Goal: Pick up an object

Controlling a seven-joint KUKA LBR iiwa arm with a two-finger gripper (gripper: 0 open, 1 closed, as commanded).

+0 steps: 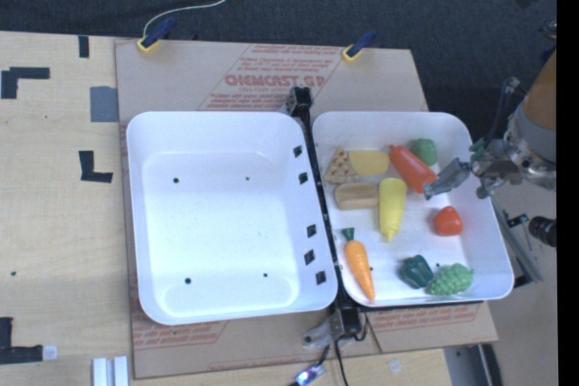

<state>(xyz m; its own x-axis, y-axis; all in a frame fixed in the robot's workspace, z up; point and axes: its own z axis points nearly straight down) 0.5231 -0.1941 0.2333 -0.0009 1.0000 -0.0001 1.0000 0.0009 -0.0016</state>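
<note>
A: Where does the gripper (463,175) stand?

B: Over the right edge of the right bin (484,194), coming in from the right. Its fingers look spread apart, with nothing between them.

A: And what is there to pick?

B: All the toy food lies in that right bin. Closest to the gripper are a long red pepper (412,167), whose end lies just beside the left finger, and a small red tomato (447,221) slightly nearer in the scene. A green piece (423,150) sits beyond the pepper. Left of those lie a yellow piece (392,206), a tan block (355,194), a pale yellow lump (368,162) and a waffle-patterned wedge (339,165). At the near side are a carrot (359,268), a dark green piece (416,270) and a knobbly light green one (450,279). The left bin (217,212) holds nothing.

A: What could spoil the try?

B: Probably the bin wall: the gripper hangs so close to the rim that a descent might catch it. The pepper is also rounded and slanted, so closing fingers could squeeze it out sideways, or nudge the green piece beside it.
</note>
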